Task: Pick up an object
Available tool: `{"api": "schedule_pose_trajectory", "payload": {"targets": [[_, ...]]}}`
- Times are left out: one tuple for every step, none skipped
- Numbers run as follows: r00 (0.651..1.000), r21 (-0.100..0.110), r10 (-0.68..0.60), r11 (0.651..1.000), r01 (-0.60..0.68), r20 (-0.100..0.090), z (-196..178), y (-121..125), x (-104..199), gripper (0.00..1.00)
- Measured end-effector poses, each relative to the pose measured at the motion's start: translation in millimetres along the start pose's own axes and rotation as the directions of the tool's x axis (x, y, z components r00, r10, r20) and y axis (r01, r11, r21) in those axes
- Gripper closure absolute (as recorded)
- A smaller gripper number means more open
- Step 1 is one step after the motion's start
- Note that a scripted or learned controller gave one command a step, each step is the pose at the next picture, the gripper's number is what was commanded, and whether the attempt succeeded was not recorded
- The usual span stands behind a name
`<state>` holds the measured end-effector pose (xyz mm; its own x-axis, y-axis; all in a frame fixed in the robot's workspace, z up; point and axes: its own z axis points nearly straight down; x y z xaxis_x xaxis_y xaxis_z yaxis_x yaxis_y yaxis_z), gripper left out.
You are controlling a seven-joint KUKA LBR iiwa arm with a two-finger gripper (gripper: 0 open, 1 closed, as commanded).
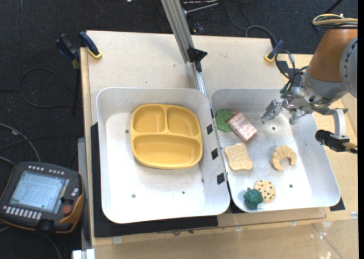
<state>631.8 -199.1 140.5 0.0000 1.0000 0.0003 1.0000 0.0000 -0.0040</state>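
Lying in the right bin [318, 167] are six small objects, none of them lifted. A pink box [243, 126] is set at the bin's upper left, touching a green leaf-like piece [223, 120] beside the dividing edge. A slice of toast [238, 157] is placed just below the box. A croissant [283, 157] is found to the right of the toast, well apart from it. A chocolate-chip cookie [265, 190] and a piece of broccoli [252, 197] are seen touching each other near the bin's lower edge. The gripper [282, 111] is held above the bin's upper right part, to the right of the pink box and apart from it; its fingers are spread open and nothing is held between them. A yellow divided plate [166, 136] is seated in the left bin [114, 189]. Both bins are carried on the worktop [136, 59]. A teach pendant [40, 195] is seen on the floor at lower left.
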Motion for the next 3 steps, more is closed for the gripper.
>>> {"api": "schedule_pose_trajectory", "payload": {"targets": [[1.000,0.000,0.000,1.000,0.000,0.000,48.3,-0.7,0.8,0.00],[1.000,-0.007,-0.001,1.000,0.001,0.002,34.6,1.3,0.5,1.00],[1.000,-0.011,-0.003,1.000,0.003,0.002,-10.3,7.6,3.2,1.00]]}}
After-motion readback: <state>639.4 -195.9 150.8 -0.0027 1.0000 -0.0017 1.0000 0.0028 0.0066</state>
